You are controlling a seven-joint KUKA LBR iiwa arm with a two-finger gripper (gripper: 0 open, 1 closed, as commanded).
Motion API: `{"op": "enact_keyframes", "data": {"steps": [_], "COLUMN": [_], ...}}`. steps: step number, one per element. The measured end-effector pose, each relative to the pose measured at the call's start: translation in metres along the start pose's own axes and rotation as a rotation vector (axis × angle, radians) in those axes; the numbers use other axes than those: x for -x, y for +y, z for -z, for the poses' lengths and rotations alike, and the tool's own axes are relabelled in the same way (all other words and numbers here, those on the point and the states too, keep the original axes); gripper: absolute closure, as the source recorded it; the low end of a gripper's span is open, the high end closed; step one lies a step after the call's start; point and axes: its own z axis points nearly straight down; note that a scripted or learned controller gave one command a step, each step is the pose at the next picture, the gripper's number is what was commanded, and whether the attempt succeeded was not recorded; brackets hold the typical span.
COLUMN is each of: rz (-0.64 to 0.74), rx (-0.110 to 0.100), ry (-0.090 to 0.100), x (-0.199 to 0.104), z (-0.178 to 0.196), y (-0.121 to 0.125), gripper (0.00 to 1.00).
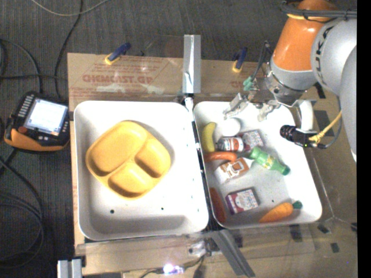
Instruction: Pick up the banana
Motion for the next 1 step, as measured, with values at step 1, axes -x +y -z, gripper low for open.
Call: {"op": "enact_keyframes", "data": {"steps": [1], "rz": [-0.023], "rx": [0.021], "ry": [-0.007], "x": [0.0050], "z": [-0.1183], "y": [0.0188], "gripper": [0.00]}}
